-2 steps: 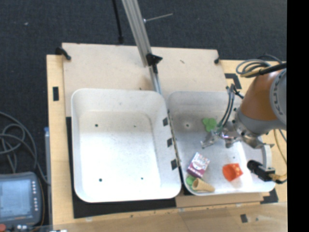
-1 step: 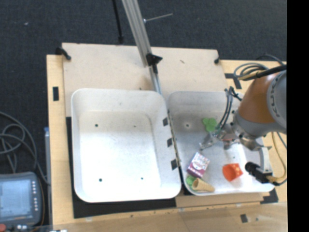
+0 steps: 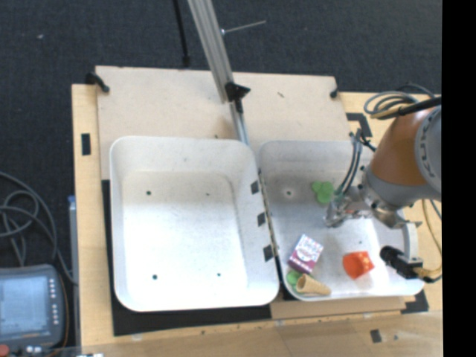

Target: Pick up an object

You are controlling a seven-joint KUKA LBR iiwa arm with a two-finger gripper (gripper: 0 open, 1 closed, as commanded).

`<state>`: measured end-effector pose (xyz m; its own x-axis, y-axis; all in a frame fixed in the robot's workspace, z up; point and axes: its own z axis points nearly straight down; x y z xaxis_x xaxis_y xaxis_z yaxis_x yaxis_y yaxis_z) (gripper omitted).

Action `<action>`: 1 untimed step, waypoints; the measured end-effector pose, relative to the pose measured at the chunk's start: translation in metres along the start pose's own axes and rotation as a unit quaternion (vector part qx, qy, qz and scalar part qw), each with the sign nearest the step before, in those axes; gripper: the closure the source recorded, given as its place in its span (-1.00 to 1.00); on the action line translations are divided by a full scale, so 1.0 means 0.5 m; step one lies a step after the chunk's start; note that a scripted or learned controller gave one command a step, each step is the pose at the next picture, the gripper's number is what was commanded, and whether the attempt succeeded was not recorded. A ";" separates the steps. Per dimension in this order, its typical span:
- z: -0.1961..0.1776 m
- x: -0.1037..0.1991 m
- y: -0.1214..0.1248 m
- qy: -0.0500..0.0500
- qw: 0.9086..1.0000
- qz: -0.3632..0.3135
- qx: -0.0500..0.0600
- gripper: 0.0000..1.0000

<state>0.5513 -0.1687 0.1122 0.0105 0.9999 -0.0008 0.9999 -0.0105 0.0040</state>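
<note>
Tan cone (image 3: 315, 286) at the right bin's (image 3: 297, 158) near edge, purple box (image 3: 306, 253) and orange block (image 3: 358, 264) beside it, gripper (image 3: 334, 216) low by the green piece (image 3: 323, 192), grip impossible to tell.

- The arm (image 3: 405, 162) is cut off by the frame at three o'clock, so only its orange band and wrist show
- The gripper (image 3: 336, 216) is too small and blurred to make out how its fingers stand
- The green object (image 3: 323, 192) is partly hidden behind the gripper
- The small green piece (image 3: 294, 280) at six o'clock in the right bin (image 3: 297, 158) lies partly under the cone (image 3: 314, 286)
- The print on the purple box (image 3: 306, 253) is too blurred to read
</note>
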 end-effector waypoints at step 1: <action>-0.104 0.004 0.023 -0.001 1.000 -0.007 -0.002 1.00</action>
<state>0.5628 -0.1667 0.1644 -0.0028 1.0000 -0.0019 1.0000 0.0028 0.0070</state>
